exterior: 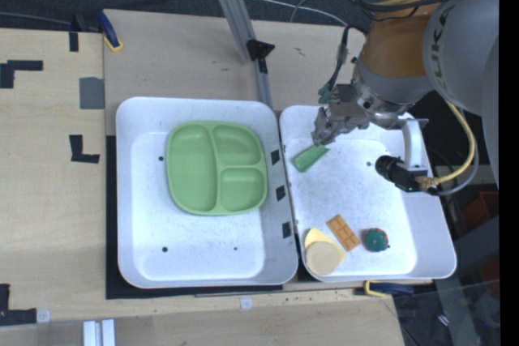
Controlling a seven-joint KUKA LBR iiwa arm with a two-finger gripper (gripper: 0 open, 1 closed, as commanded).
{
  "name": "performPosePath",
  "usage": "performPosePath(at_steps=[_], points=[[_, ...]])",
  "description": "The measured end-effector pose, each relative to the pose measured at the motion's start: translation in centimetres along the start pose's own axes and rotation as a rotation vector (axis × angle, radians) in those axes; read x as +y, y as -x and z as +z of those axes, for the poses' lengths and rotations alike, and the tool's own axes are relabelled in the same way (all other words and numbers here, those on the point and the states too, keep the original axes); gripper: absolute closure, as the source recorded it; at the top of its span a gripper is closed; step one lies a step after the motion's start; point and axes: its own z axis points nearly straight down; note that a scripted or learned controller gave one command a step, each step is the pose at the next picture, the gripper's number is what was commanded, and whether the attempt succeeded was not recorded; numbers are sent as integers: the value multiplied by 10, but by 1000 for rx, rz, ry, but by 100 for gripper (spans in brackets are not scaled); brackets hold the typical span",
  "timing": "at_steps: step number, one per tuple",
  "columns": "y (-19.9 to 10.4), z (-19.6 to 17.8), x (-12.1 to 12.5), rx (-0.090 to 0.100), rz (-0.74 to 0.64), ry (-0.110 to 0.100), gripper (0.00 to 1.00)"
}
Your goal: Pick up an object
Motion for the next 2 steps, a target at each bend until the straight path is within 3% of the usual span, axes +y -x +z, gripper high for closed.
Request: performPosePath(at_steps=[2], points=[[-89, 3, 32, 0, 0, 0, 100]])
